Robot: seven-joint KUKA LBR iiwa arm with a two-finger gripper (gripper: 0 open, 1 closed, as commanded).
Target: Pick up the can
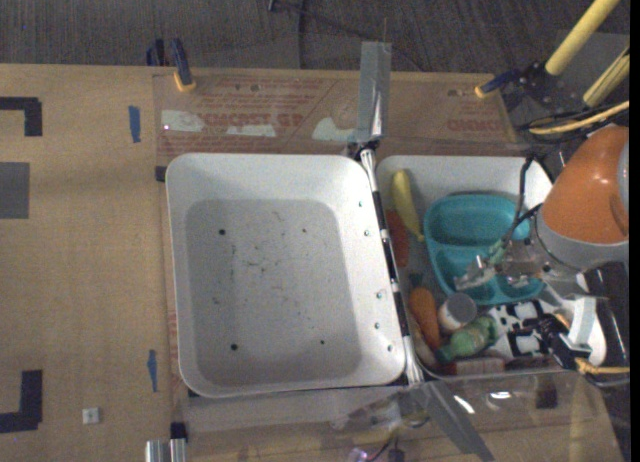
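White right bin (455, 162) holds one can (459, 308), one banana (404, 200), one carrot (425, 312).

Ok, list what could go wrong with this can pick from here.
1. The small pale-topped metal can sits crowded among the orange carrot, the green rounded toy and the teal plastic tray, so a descent may catch a neighbour instead.
2. The gripper appears to hang over the teal plastic tray, beside the can rather than above it; closing here would likely miss.
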